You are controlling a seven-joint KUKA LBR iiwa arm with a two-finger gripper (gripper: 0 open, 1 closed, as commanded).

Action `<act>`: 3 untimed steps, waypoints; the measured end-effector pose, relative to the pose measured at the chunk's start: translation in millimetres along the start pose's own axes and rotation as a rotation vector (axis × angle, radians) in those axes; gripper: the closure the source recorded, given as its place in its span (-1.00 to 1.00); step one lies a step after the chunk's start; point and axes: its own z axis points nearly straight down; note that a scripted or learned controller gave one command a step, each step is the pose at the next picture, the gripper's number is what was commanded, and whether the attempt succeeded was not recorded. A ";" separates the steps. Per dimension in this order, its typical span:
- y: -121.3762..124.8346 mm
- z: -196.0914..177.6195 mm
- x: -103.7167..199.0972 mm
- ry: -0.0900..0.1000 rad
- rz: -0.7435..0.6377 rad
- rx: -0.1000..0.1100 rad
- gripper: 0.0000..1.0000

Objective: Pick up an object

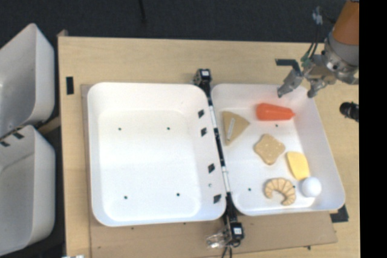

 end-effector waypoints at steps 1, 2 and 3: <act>28.9 114.7 26.3 0.002 -0.001 0.013 -1.00; 30.9 108.0 25.1 0.000 -0.002 0.003 -1.00; 31.6 95.8 23.3 -0.004 -0.004 0.000 1.00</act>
